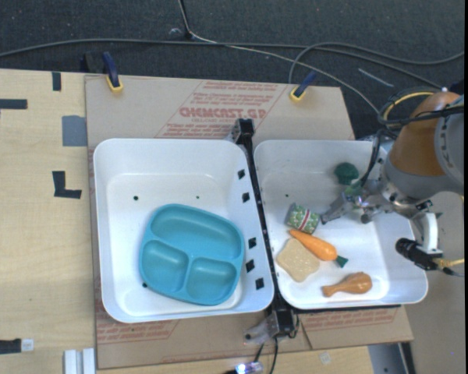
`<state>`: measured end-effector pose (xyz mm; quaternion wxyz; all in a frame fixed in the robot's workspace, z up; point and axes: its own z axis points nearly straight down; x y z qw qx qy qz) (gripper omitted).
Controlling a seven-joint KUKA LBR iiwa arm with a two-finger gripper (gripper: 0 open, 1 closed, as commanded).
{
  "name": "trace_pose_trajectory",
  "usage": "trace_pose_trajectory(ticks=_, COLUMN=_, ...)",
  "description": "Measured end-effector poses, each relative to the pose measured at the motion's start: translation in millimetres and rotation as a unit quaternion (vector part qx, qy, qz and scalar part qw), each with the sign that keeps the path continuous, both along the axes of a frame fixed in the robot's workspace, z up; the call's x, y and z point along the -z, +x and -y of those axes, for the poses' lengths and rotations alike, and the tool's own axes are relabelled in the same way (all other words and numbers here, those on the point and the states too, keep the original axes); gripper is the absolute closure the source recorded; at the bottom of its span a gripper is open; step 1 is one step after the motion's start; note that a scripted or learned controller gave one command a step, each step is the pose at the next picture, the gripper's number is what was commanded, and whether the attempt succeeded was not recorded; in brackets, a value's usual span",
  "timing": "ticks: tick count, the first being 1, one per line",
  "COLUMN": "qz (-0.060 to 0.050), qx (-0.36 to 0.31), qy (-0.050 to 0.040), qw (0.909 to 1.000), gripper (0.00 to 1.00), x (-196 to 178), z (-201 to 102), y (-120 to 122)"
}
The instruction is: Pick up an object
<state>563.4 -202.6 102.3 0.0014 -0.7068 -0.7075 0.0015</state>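
Spanning the wooden counter (pixel 31 232), a cardboard sheet (pixel 210 107) carries two white bins side by side. The left bin (pixel 113 162) holds a blue divided tray (pixel 191 253). The grey arm (pixel 425 154) with its orange band reaches over the right bin (pixel 296 158), and its gripper (pixel 335 209) hangs low above the bin floor; whether the jaws are open or closed cannot be told, and nothing shows between them. Just beside it lie a green patterned can (pixel 303 219) and a toy carrot (pixel 316 246), touching a slice of toast (pixel 297 261). A toy drumstick (pixel 348 285) lies nearer the front wall, and a dark green lump (pixel 346 171) near the back.
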Motion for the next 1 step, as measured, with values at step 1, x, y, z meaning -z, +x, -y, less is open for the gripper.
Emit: trace_pose_trajectory(ticks=1, qz=0.002, qx=0.0, qy=-0.0013, qw=1.0, gripper=0.0, x=17.3, z=0.0, y=0.4)
